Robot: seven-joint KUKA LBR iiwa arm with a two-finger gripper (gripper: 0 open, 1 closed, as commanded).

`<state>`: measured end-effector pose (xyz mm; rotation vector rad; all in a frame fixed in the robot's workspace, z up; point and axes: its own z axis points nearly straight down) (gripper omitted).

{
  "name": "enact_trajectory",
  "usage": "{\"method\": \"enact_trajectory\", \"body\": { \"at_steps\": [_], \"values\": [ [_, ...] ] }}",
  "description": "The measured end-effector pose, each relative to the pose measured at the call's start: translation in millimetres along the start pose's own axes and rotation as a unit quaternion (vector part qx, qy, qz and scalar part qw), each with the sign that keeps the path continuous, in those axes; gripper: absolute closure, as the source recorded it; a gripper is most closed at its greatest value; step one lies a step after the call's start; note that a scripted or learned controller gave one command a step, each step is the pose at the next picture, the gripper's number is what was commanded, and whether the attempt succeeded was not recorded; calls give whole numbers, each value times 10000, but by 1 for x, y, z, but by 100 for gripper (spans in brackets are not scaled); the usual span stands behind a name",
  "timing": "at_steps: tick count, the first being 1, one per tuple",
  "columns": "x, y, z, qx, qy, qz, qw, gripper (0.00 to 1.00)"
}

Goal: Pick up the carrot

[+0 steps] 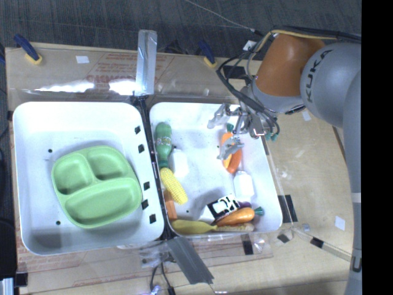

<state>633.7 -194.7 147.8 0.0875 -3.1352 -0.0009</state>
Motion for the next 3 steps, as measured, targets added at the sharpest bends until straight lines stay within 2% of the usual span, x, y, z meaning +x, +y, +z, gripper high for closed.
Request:
{"method": "enact_trajectory", "body": {
  "at_steps": [1,2,3],
  "values": [
    [-16,-14,58,0,-15,317,9995,0],
    [-19,-12,43,11,-57,280,9996,100],
    [13,29,2,-1,-35,1451,9894,100]
  ]
}}
